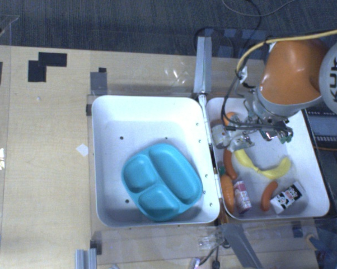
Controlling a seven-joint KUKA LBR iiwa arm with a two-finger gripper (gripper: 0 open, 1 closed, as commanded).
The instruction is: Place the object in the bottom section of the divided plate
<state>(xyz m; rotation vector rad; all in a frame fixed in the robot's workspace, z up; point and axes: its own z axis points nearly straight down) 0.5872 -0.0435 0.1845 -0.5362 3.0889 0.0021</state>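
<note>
A blue divided plate (162,181) with three sections lies in the left white bin (110,150), toward its front. My gripper (242,143) hangs low over the back half of the right bin (317,175), just above the upper end of a yellow banana (262,168). The orange wrist band and the grey arm cover the bin's back right corner. I see nothing lifted out of the bin.
The right bin also holds a reddish sausage (228,162), an orange carrot-like piece (228,193), a small can (242,195), another sausage (266,195), a black-and-white carton (285,198) and an orange item (230,117) at the back. A metal divider (202,72) stands between the bins.
</note>
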